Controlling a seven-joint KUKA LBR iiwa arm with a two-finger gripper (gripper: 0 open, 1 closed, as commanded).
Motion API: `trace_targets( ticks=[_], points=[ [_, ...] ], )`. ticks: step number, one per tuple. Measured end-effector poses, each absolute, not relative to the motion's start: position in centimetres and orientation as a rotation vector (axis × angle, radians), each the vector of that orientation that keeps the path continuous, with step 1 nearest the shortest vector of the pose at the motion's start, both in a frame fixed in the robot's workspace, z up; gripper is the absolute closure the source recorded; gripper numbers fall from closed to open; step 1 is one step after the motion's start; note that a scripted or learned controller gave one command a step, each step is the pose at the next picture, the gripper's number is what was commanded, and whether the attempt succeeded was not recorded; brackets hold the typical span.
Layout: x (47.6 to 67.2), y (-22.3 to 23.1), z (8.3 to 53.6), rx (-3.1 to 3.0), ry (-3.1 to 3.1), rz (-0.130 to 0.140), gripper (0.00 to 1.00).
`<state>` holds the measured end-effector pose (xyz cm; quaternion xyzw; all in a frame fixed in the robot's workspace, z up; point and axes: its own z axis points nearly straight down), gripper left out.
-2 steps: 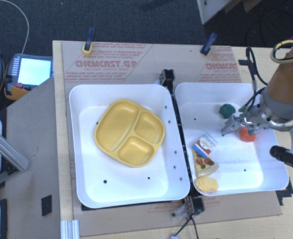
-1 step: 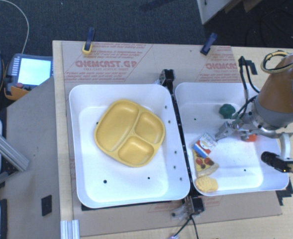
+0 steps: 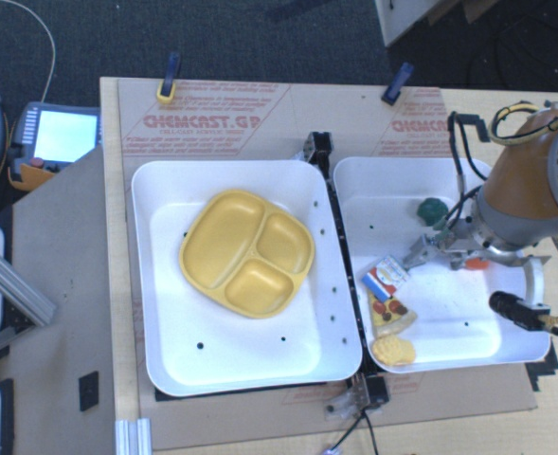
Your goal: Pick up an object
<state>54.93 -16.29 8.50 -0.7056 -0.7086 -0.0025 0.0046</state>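
Gripper (image 3: 423, 251) low in the right bin (image 3: 468, 344); jaw state cannot be told. Small red-and-white packet (image 3: 385, 280) lies just left and nearer, against the bin's left wall, long axis slanting. Green object (image 3: 433, 210) sits farther back.

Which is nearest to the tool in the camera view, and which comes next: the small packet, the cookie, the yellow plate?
From the tool, over the right bin:
1. Packet, just beside it in the right bin.
2. Cookie, at the right bin's front corner.
3. Yellow plate, across the divide in the left bin.
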Motion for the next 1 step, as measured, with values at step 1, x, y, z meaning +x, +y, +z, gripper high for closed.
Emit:
trace_targets(
  ticks=[1],
  points=[
    [54.87,-16.55,9.51,-2.216,-2.222,-0.003,1.00]
  ],
)
